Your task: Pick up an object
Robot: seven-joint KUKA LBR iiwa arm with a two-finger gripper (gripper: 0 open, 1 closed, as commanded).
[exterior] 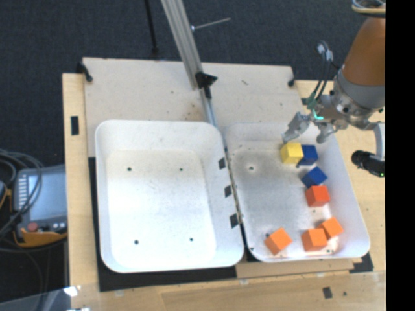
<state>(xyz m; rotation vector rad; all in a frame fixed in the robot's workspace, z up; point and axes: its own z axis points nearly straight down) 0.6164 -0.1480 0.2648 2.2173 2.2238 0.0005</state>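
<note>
The fingers [307, 129] hung spread wide and empty just above the yellow cube [292, 152], which touched a blue cube [308, 154], so a descent risked nudging both and closing on neither.

- We see a yellow cube [291, 152] near the right bin's far edge, touching a blue cube [308, 154].
- A second blue cube [315, 176] lies just nearer, an orange cube [317, 195] beside it.
- Three more orange cubes [279, 240] [314, 239] [332, 227] sit along the near rim.
</note>
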